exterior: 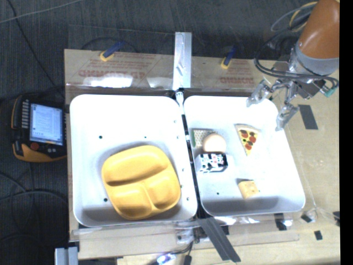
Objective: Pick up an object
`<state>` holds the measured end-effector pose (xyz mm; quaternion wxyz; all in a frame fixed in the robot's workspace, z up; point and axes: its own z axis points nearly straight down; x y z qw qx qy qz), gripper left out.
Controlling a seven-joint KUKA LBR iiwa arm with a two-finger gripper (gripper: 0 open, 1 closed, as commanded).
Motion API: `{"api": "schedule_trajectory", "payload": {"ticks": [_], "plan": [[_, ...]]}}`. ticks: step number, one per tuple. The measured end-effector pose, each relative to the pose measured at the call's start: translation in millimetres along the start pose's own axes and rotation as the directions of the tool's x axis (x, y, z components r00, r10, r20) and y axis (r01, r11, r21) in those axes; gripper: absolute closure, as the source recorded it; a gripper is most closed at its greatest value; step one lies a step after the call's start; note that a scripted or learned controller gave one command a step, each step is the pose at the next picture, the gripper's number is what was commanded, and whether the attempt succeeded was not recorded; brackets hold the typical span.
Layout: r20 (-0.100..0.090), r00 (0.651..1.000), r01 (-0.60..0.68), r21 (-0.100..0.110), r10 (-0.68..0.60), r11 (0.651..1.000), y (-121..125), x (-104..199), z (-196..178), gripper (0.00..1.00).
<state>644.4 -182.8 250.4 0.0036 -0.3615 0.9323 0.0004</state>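
Note:
The right bin [287, 170] holds a pizza slice toy [248, 138], a round tan bun [214, 143], a black and white patterned piece [213, 163] and a small tan block [249, 189]. My gripper [272, 107] hovers over the bin's far right corner, above and to the right of the pizza slice. Its two fingers are spread apart, open, and nothing sits between them. A speckled flat piece [199, 134] peeks out from under the bun's left side.
The left bin [88, 126] carries a yellow divided tray [142, 180]. A metal divider post [182, 59] stands at the back between the bins. A handheld pendant [38, 127] lies left of the bench. Cables hang by the arm's wrist [309, 65].

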Motion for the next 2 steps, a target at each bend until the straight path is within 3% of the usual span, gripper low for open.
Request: {"api": "schedule_trajectory", "payload": {"ticks": [1, 2], "plan": [[0.0, 0.999, 0.05, -0.004, -0.05, 0.999, 7.4, -0.4, 79.5, 0.0], [0.001, 0.924, 0.382, -0.001, -0.382, 0.924, -19.4, -16.4, 74.3, 0.0]]}}
